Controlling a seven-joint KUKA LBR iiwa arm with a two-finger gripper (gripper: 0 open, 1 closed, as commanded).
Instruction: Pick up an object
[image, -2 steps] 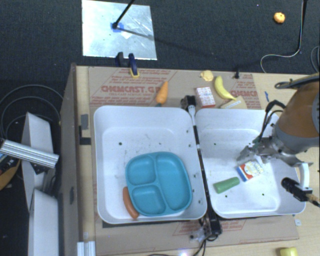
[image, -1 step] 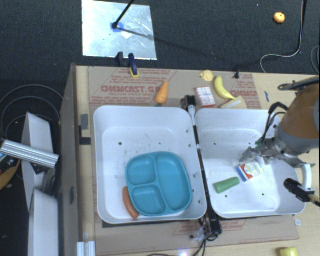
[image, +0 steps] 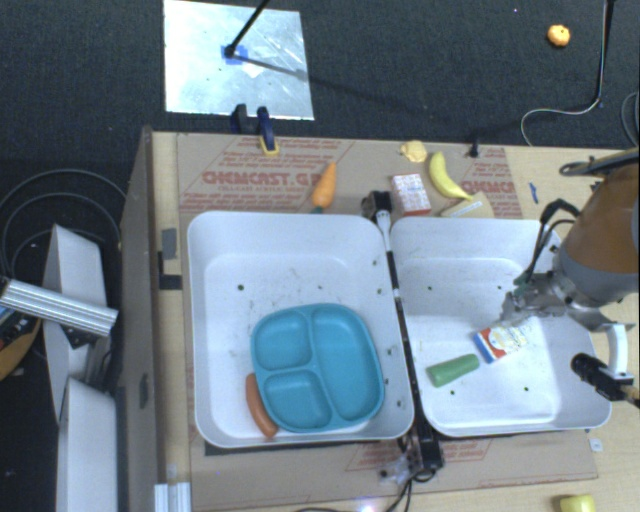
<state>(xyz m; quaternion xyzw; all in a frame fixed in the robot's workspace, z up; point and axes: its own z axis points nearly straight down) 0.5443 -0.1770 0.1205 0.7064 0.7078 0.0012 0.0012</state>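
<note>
In the right bin (image: 450, 250) lie a green cylinder (image: 452, 369) and a white tube with a red and blue end (image: 500, 341). My gripper (image: 521, 306) hangs over the right part of that bin, just above the far end of the white tube. The grey arm with its orange band (image: 605, 225) comes in from the right. In the left bin (image: 230, 250) a blue divided plate (image: 317, 366) sits beside an orange sausage-shaped piece (image: 259, 404).
On the cardboard behind the bins lie a carrot (image: 323, 186), a small box (image: 410, 193), a banana (image: 445, 177) and a yellowish lump (image: 413, 151). A black divider bar (image: 396, 290) runs between the bins. Cables hang by the arm.
</note>
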